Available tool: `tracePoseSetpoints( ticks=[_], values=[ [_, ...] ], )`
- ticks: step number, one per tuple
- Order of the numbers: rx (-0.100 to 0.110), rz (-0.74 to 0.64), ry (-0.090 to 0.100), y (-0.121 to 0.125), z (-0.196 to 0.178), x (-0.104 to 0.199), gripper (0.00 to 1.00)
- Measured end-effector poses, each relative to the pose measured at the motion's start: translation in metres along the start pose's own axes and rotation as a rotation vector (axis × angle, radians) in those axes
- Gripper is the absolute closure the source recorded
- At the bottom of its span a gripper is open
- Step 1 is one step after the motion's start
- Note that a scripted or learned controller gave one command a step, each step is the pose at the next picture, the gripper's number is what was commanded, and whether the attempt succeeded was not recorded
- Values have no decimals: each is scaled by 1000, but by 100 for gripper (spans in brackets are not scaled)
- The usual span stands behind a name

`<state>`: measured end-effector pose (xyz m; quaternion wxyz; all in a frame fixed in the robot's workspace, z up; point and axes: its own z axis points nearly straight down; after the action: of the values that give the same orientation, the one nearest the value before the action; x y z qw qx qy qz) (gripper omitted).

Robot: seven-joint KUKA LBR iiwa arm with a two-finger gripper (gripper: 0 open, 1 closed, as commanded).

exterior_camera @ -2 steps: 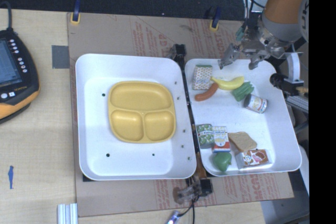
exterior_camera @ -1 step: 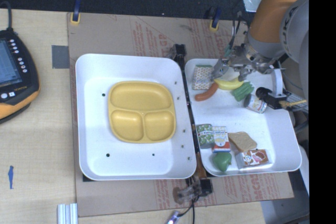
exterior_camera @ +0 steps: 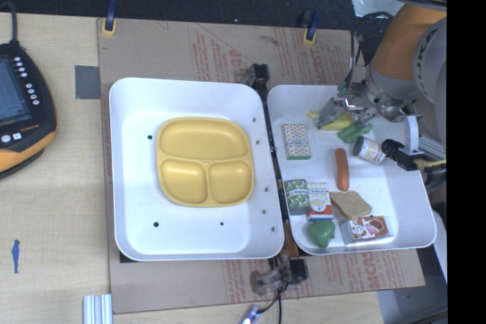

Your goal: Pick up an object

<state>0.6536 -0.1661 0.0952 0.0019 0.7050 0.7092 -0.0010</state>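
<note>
Green-labelled, unreadable carton [exterior_camera: 296, 195] beside toast [exterior_camera: 350, 203].

A: Bench, left side? 
B: Black and orange teach pendant [exterior_camera: 21, 114] at the left edge; grey tape patch [exterior_camera: 87, 81] between it and the bins; small blue mark [exterior_camera: 15, 255] lower left.

A: Under the bins? 
B: Cardboard sheet [exterior_camera: 190, 49], red print, held along its far edge by two clamps [exterior_camera: 110, 17]. Black fixture [exterior_camera: 260, 75] at the far end of the seam between the bins, another [exterior_camera: 277, 277] with wires at the near end.
</note>
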Motion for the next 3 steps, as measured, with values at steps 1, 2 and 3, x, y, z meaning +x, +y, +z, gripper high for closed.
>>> tracePoseSetpoints(
  ticks=[1, 2, 3],
  values=[
    [3, 4, 4, 3, -60, -40, 0],
    [9, 1, 5, -65, 4, 19, 0],
    [10, -2, 2, -64, -7, 17, 100]
  ],
)
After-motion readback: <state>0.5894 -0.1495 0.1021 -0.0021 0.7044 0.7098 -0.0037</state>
